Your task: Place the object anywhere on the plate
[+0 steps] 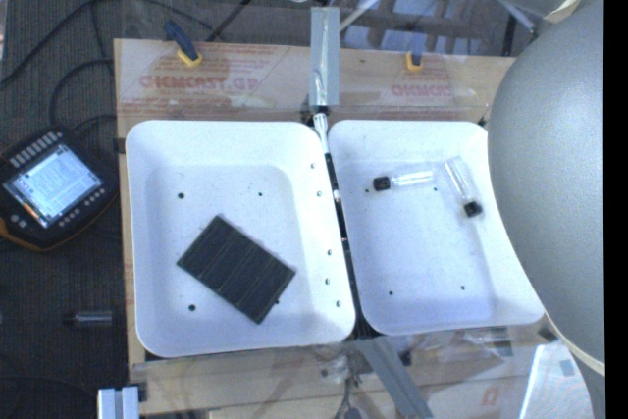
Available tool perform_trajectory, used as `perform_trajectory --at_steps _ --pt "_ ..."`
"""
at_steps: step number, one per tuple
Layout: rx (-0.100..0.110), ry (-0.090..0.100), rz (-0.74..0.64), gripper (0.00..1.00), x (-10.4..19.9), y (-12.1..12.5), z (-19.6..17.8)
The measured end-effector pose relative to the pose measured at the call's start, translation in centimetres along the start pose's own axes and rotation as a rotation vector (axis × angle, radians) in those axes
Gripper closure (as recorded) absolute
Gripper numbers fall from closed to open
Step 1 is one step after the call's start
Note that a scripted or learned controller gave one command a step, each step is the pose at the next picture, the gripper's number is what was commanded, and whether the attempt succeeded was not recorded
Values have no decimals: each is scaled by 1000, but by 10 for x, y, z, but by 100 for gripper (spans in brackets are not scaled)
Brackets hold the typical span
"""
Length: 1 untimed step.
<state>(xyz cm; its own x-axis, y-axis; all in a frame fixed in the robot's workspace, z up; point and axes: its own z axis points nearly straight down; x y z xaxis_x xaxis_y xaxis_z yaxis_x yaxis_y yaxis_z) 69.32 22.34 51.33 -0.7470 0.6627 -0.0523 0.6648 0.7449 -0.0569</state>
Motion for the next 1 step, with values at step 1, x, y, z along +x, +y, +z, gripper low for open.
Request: perform_trajectory --at_steps 1 --pt "3 -3 0 100 -1 2 -7"
